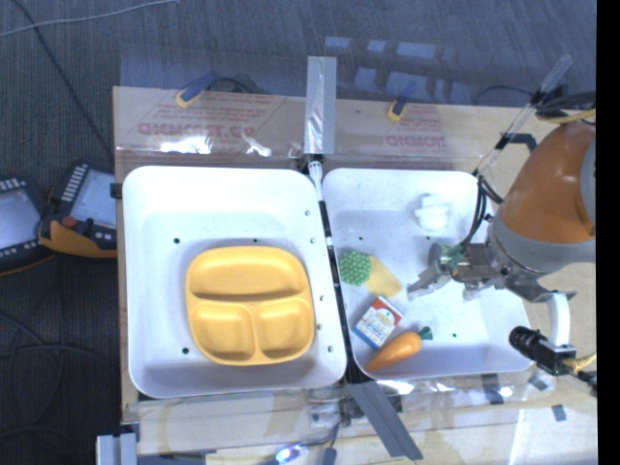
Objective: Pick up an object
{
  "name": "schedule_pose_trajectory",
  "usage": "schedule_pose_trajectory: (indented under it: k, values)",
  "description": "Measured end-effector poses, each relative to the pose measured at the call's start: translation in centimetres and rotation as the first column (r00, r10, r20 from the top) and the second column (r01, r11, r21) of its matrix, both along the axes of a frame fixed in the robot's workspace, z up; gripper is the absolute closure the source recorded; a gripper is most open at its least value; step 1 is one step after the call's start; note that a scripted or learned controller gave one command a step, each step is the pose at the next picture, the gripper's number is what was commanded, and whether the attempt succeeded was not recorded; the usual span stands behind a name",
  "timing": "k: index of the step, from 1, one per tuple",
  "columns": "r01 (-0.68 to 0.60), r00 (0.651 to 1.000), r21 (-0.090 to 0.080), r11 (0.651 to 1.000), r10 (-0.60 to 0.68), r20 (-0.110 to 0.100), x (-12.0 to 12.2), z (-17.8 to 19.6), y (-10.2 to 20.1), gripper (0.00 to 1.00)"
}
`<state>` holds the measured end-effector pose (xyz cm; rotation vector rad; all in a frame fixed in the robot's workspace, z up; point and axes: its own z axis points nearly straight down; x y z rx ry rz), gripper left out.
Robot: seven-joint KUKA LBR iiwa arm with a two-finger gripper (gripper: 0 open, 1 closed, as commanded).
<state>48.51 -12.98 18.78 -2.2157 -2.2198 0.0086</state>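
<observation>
In the camera view, the gripper hovers low at the centre-right of the right bin, its fingers seemingly apart with nothing between them. The carrot lies below-left of it, well apart, beside the small carton.

The counter (brown, with faded red lettering) is carrying two shallow white bins side by side, the left bin and the right bin touching; yellow clips are lying along its far edge.
</observation>
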Motion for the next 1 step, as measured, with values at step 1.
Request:
schedule_pose_trajectory:
  k: [1]
  values:
    - [-0.024, 1.000, 0.002, 1.000, 0.024, 0.002, 5.58, -2.76, -5.43, 0.00]
